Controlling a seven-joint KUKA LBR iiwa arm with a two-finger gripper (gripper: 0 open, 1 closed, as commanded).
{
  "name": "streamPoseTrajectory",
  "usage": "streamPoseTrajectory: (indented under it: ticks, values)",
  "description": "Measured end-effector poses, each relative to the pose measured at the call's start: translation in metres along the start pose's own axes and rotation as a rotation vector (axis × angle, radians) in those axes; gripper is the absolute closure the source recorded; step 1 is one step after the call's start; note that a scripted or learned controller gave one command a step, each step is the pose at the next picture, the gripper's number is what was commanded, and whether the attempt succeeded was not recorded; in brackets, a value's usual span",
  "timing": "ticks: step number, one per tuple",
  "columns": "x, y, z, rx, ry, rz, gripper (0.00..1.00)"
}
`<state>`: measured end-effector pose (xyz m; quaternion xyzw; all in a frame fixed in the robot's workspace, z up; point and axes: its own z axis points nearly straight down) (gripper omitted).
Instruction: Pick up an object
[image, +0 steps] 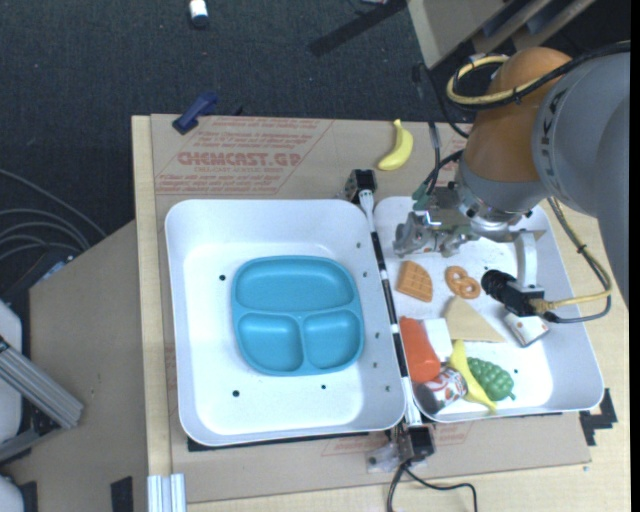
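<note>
Grey pincer (418, 237) perhaps above waffle (415, 281).

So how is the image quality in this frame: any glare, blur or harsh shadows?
Camera view: even, soft lighting; the shallow white right bin looks bright but not blown out. The blue three-compartment plastic tray is sharp, with faint shadows. The grey arm with the orange band is close to the lens and slightly soft. The end effector is small and cluttered.
</note>
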<state>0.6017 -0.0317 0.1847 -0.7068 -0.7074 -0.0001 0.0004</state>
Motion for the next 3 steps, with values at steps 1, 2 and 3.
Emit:
streamPoseTrajectory:
  ticks: [1, 2, 3]
  values:
    - [-0.002, -0.049, -0.073, 0.000, -0.001, 0.001, 1.00]
    - [0.009, -0.063, -0.084, 0.002, 0.000, 0.000, 1.00]
    - [-0.015, -0.023, -0.072, -0.002, -0.002, 0.001, 1.00]
